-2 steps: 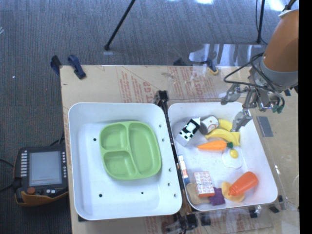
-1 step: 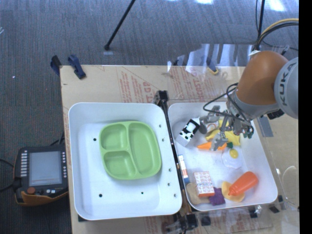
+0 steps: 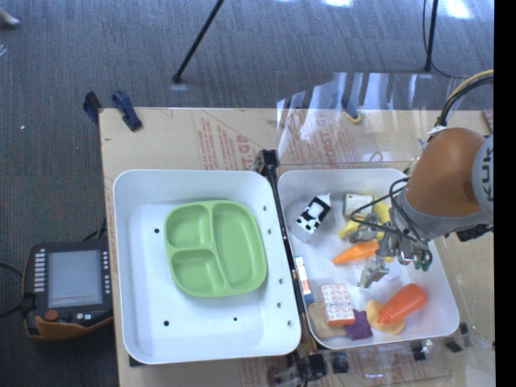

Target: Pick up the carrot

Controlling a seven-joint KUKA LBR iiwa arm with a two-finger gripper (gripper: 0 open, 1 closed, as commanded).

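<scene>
**Carrot not yet lifted**

Over the right bin point(image 3: 445, 301), the tool point(image 3: 385, 258) hovers just beside the carrot point(image 3: 355, 253), which lies flat on the white floor, ungrasped. Whether the tool is spread or closed, I cannot tell. Carrot: smooth, tapered, orange plastic. Left bin point(image 3: 129, 216) holds a glossy green divided plate point(image 3: 215, 247).

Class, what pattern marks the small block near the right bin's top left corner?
Black and white patches, cow-like, on the small block; the camera view shows it.

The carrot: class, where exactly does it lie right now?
In the camera view, the carrot lies in the right bin, just left of the gripper, below the yellow banana.
</scene>
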